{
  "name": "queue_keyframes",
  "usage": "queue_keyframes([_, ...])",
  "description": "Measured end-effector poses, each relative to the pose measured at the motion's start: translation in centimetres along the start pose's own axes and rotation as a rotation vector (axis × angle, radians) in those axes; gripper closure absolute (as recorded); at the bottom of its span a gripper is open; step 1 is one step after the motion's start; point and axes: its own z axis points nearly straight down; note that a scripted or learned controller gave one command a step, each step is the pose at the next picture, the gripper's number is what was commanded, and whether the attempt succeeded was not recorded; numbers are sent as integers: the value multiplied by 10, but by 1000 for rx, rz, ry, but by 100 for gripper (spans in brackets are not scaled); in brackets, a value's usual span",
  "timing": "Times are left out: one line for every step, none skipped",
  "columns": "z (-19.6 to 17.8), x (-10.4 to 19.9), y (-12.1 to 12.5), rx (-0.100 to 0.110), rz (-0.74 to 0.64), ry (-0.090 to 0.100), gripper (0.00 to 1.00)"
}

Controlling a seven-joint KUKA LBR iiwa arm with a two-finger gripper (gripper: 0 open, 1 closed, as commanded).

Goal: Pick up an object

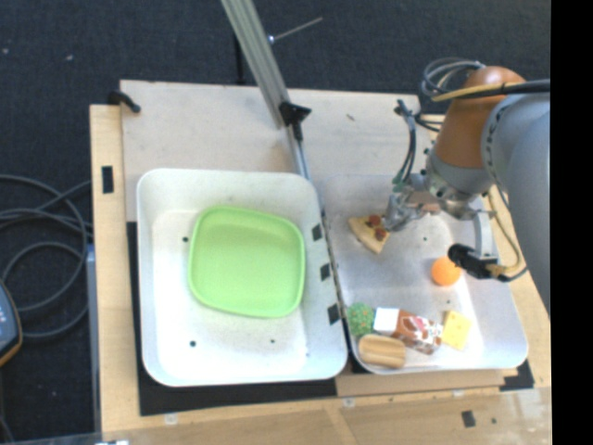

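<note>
Since your gripper (397, 213) is parked low by the pizza slice (368, 233) in the right bin (505, 346), that's probably the target; can't tell its open/closed state.

no readable text, labels or numbers

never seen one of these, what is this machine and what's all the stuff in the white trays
It is a grey robot arm with an orange band, reaching in from the right. One fixed camera looks down on a bench bearing two shallow white bins. The left bin holds a green plate. The right bin holds toy food: a pizza slice, an orange ball, a bread roll, a yellow piece and some small mixed pieces. The arm's pincer is down beside the pizza slice; I cannot tell whether it grips anything.
</note>
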Motion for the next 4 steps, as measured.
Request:
queue_keyframes([-45, 7, 0, 4, 0, 1, 100])
queue_keyframes([-106, 4, 9, 1, 0, 0, 100])
queue_keyframes([-170, 3, 11, 1, 0, 0, 100])
queue_keyframes([-175, 54, 10, 6, -3, 1, 100])
